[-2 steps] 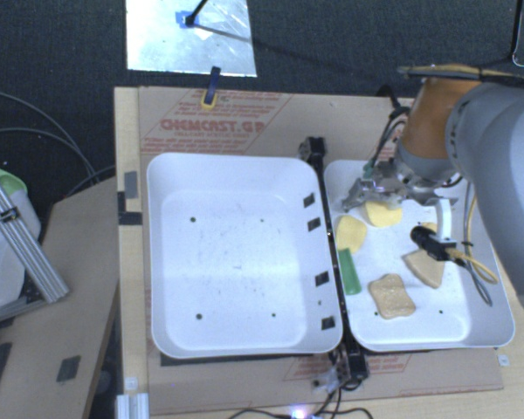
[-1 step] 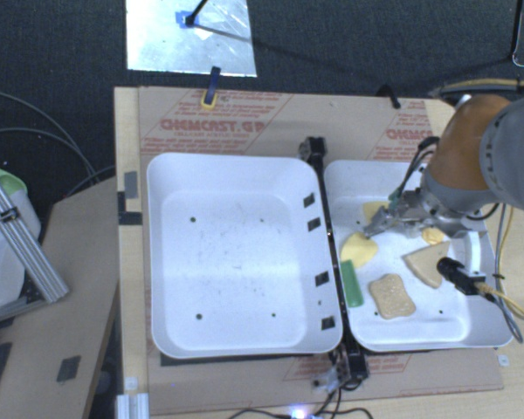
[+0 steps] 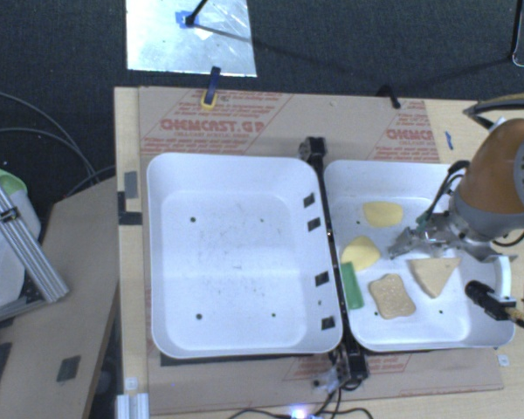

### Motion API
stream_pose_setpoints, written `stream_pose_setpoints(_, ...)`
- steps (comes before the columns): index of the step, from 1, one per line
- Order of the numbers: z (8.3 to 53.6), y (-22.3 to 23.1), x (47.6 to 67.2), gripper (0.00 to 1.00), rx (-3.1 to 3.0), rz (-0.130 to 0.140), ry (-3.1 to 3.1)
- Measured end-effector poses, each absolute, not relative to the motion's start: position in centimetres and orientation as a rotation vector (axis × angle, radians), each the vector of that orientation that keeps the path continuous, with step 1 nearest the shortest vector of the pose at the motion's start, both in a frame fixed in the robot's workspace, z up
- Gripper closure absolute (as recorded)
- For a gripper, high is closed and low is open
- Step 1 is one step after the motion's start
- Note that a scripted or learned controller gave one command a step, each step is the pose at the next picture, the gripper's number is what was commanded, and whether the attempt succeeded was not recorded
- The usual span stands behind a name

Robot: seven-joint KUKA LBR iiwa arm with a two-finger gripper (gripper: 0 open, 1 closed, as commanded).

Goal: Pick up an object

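The right bin (image 3: 419, 178) holds several food-like pieces. A flat yellow oval (image 3: 382, 213) lies near its back. A rounder yellow piece (image 3: 361, 252) sits at the left wall, with a green stick (image 3: 352, 286) just in front of it. A brown toast-like slice (image 3: 391, 295) lies toward the front, and a pale cheese wedge (image 3: 433, 275) lies to its right. My gripper (image 3: 409, 241) hangs low over the bin's middle, between the yellow oval, the round yellow piece and the wedge. Nothing shows in its grasp.
The left bin (image 3: 236, 168) stands beside the right one, with a black clip strip (image 3: 319, 225) between them. Both rest on a cardboard sheet (image 3: 244, 116). The arm's orange band (image 3: 498, 168) looms over the right bin's right side.
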State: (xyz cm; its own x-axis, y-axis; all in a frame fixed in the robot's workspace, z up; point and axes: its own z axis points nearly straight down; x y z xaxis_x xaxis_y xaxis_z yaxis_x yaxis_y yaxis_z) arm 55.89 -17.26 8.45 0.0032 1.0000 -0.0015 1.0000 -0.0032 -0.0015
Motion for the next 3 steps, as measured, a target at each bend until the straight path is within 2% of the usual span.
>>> stream_pose_setpoints(1,9.6,-17.0,56.2,1.0,-2.223,-0.005,-2.226)
stream_pose_setpoints(2,8.4,-15.4,58.4,1.0,-2.217,-0.004,-2.229)
stream_pose_setpoints(3,8.4,-10.0,58.5,1.0,-2.211,-0.003,-2.23)
